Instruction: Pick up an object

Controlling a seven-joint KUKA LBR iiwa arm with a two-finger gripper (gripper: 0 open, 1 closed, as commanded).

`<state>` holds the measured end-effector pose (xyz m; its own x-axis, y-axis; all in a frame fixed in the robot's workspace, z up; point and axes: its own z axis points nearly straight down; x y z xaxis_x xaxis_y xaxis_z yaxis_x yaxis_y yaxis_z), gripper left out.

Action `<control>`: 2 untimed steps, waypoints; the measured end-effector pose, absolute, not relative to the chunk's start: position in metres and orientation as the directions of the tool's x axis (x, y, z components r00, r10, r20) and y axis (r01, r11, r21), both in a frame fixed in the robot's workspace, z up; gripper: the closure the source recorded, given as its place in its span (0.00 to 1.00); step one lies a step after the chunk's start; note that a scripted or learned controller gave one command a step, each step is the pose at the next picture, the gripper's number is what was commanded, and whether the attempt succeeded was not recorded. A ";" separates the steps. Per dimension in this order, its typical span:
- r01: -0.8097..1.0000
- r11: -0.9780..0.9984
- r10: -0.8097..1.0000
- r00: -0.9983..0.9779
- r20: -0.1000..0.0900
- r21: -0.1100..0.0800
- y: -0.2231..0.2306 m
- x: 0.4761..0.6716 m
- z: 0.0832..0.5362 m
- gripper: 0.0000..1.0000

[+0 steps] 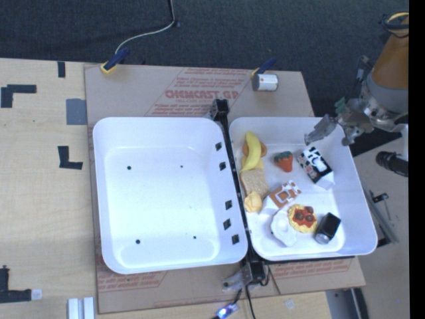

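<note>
Gripper (330, 126) hangs over right bin's (364, 208) far edge, jaws' state not discernible, nothing seen held; banana (252, 151), carrot-like toy (284, 160) and black-white block (314, 164) lie clustered below, presumably within easy reach.

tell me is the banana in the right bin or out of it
In. The banana lies inside the right bin, along its left wall, next to the other small items.
</note>
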<state>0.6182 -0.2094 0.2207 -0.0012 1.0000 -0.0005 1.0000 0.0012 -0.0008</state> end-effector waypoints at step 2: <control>1.000 0.004 1.000 -0.004 -0.003 0.000 -0.196 0.651 0.095 1.00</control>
<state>0.6511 -0.1958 0.0951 -0.0037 1.0000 -0.0026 1.0000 0.0037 0.0001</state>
